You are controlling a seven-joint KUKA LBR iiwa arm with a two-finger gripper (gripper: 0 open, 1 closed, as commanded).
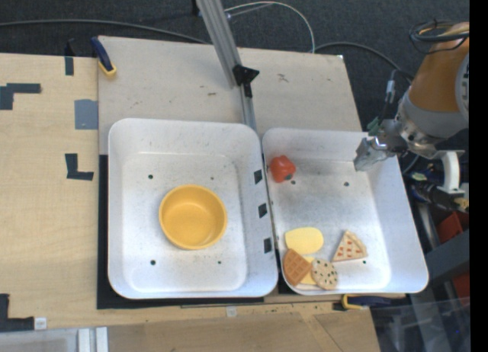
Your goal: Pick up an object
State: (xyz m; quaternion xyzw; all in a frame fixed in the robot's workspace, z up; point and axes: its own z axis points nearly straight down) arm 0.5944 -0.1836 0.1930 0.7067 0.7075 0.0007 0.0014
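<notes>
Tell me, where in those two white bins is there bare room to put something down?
Left bin: bare floor all round the yellow bowl, widest along its far side. Right bin: open middle between the red piece and the near cluster. Crowded there: yellow piece, waffle, cookie, pizza slice.

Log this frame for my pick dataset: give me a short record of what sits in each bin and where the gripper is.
left bin: yellow bowl, upright, near the middle
right bin: red piece at the far left corner; yellow piece, waffle, cookie and pizza slice clustered at the near edge
gripper: over the right bin's far right edge, holding nothing visible
</notes>
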